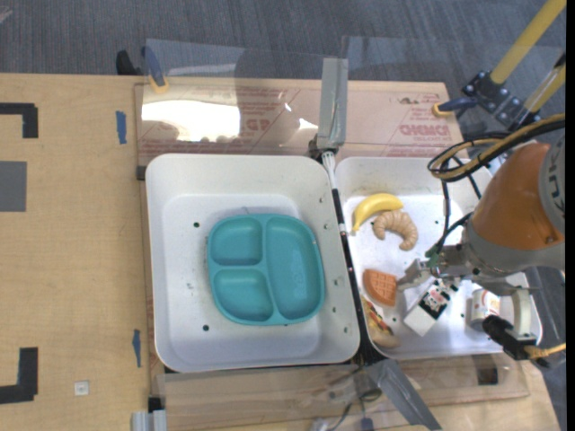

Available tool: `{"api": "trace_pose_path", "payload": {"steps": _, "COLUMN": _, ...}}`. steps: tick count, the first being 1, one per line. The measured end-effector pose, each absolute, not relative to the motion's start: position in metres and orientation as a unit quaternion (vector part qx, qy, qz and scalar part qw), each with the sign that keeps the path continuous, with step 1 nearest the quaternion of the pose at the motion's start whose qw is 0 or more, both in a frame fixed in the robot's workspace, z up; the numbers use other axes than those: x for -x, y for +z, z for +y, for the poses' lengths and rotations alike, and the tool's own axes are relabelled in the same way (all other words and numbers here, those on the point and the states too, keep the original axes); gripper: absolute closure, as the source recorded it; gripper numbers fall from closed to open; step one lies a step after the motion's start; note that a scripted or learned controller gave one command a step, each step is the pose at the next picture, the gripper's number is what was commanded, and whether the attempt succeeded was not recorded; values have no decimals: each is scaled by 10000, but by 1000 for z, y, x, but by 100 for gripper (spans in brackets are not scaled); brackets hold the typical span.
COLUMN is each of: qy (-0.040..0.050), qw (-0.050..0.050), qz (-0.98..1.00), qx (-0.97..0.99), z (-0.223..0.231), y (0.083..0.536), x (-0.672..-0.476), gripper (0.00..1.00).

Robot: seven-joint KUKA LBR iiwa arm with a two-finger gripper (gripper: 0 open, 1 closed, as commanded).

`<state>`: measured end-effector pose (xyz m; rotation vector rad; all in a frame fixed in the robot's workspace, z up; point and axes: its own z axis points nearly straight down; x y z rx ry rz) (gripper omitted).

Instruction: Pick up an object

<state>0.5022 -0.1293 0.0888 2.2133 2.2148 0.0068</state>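
The grey arm with its orange band hangs over the right shallow white plastic bin, its gripper low among the items; whether it is released or clenched I cannot tell. Nothing looks lifted yet: the round orange waffle-like piece lies just left of the tip, with the tan croissant and yellow banana farther beyond it, so the pick remains.

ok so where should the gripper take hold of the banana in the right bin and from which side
Probably across the middle of the banana, coming straight down from above. It lies flat near the far wall of the right bin, and its arc is narrow there. The croissant sits close on the near side, so one finger must slip between them.
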Motion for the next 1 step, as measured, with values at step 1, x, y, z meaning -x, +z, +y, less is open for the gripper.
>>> {"api": "trace_pose_path", "payload": {"steps": 1, "qy": 38, "qw": 61, "qz": 7067, "qx": -7075, "z": -129, "y": 99, "x": -503, "gripper": 100}}
